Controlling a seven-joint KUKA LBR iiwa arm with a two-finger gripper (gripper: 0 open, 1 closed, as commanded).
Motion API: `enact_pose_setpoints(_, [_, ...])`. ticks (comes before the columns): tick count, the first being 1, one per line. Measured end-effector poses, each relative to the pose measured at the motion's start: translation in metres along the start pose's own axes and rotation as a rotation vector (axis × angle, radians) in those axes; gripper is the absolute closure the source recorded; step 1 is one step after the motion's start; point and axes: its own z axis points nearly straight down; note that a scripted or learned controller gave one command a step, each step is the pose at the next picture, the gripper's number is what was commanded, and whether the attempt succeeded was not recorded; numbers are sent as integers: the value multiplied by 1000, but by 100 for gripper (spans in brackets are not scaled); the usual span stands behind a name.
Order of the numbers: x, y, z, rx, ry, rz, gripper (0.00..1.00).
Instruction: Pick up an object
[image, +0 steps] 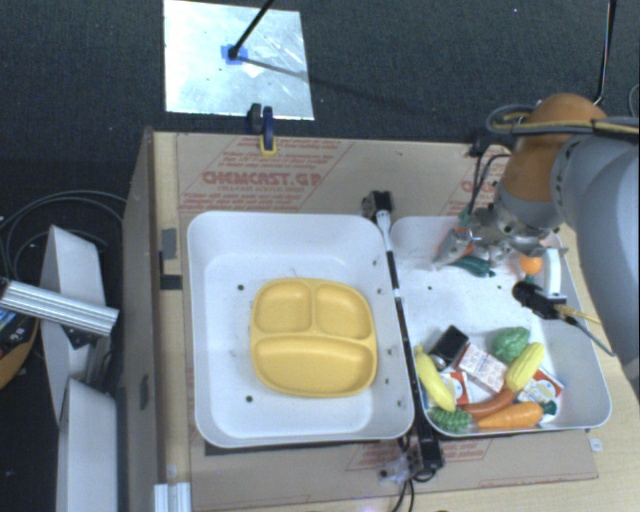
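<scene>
Robotics lab or test cell, not a home. A grey industrial arm (590, 190) with an orange band is reaching in from the right over a table (300, 165) topped with brown board printed in red lettering. Two shallow white bins (200, 330) are sitting side by side on it, joined by a black clip (380, 205) at the far seam. Loose black cables (40, 225) are coiling on the floor at the left, beside a length of aluminium extrusion (60, 305). Dark carpet (420, 60) is covering the floor beyond, with a shiny metal sheet (238, 60) lying on it. Toy plastic food (490, 385) is filling the near corner of the right bin; a yellow divided tray (313, 335) is resting in the left one.
</scene>
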Motion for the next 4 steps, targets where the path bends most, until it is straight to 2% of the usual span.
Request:
enact_pose_setpoints(3, [20, 0, 0, -2, -2, 0, 0])
enact_pose_setpoints(4, [42, 0, 1, -2, -1, -1, 0])
